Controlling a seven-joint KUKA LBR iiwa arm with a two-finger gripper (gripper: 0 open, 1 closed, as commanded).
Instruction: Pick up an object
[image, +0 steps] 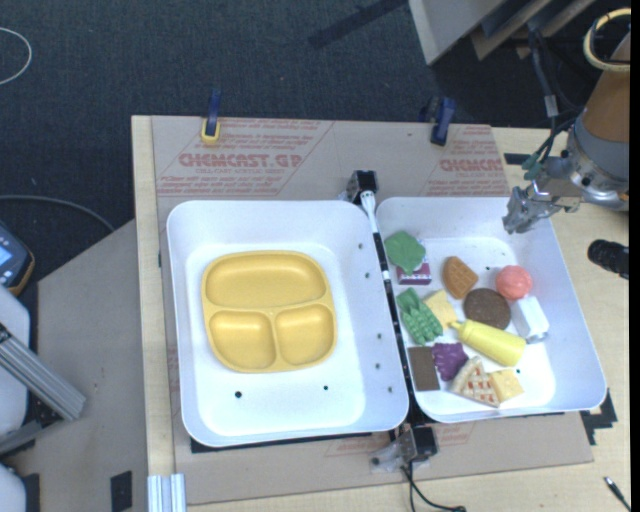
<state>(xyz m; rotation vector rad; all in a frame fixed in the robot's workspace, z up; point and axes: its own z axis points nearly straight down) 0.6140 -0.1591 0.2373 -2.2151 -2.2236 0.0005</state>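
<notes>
1. The gripper (522, 215) hangs over the far right corner of the right bin (575, 345), just inside its far rim. It is small and partly blurred, so I cannot tell how far apart its fingers stand; nothing is seen between them.
2. The grey arm (595, 150), with its orange band (612, 105), reaches in from the far right.
3. The objects to pick lie in the right bin, all nearer and to the left of the gripper, apart from it.
4. Closest to the gripper are a pink ball (514, 282) and an orange bread-like piece (460, 276), with a brown round patty (486, 308) just near of them.
5. A white block (531, 318) lies just right of the patty.
6. A yellow bottle-shaped toy (489, 341) lies tilted in the middle of the pile.
7. To the left are a green leaf shape (405, 249) and a green ridged piece (418, 316).
8. At the near end lie a purple piece (449, 358), a brown slab (423, 367) and a waffle-patterned wedge (477, 384).
9. The left bin (190, 250) holds a yellow three-part tray (268, 308), well apart from the gripper.
</notes>
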